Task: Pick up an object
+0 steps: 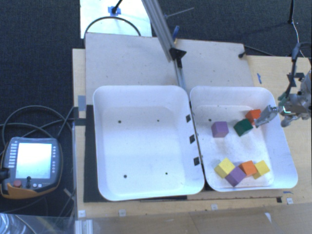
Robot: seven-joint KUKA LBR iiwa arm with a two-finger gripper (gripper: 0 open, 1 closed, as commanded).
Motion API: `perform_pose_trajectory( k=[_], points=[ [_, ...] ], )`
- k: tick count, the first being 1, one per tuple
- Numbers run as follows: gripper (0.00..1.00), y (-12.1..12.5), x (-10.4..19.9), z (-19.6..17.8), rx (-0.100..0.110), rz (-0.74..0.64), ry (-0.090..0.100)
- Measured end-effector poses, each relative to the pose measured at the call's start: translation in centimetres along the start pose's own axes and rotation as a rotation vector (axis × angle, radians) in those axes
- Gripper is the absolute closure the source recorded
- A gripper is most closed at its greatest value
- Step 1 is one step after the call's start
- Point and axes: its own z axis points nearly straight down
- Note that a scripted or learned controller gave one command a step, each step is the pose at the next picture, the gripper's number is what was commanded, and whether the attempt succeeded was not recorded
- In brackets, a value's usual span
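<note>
1. One gripper (265, 116) reaches in from the right over the right bin (280, 152); whether it is apart or closed cannot be told at this size.
2. Its tip sits just beside the orange block (253, 114) and the green block (243, 127), near the bin's far right side.
3. A purple block (220, 129) lies to their left.
4. Four more cluster at the near edge: yellow block (225, 167), second purple block (235, 176), second orange block (248, 167), small yellow block (262, 168).
5. The left bin (105, 145) adjoins it, both on a pale wooden bench (214, 62).
6. A teach pendant (30, 167) with cables lies on dark carpet (34, 43) at left.
</note>
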Motion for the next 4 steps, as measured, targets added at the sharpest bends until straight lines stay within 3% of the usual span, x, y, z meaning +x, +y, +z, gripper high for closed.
perform_pose_trajectory(
  k=[1,3,4],
  points=[
    [0.0,0.1,0.0,-0.2,-0.004,0.0,-0.001],
    [0.0,-0.7,-0.5,8.4,0.001,0.003,0.0],
    [0.0,-1.0,-0.3,14.6,0.003,0.002,0.001]
  ],
)
